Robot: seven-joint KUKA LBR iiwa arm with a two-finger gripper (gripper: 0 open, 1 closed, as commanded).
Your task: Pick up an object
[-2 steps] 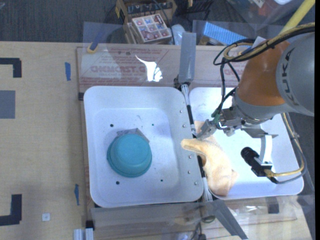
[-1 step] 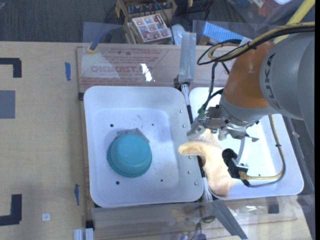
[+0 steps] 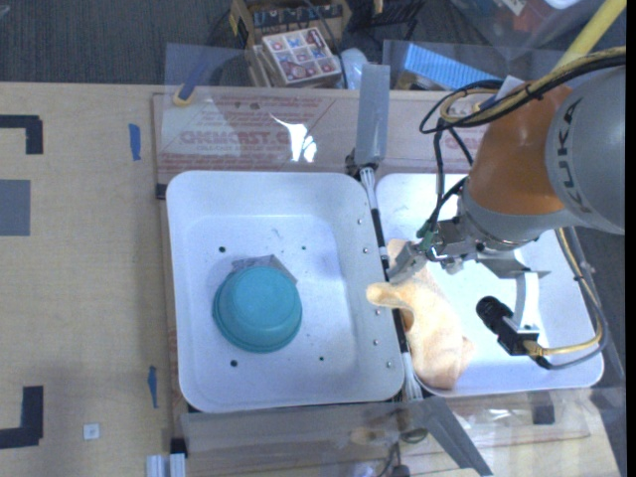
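Toy (image 3: 432, 331), pale yellow, lies at the right bin's (image 3: 586, 366) left edge; your gripper (image 3: 415, 256) sits over its top, grip state unclear. Left bin (image 3: 199, 207) holds a teal bowl (image 3: 257, 309).

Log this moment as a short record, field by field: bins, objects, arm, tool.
left bin: holds a teal bowl, upside down, on a grey patch
right bin: holds a pale yellow soft object by the divider, its end reaching over it
arm: reaches in from the right, over the right bin
tool: at the soft object's upper end, near the divider
grip: cannot be judged
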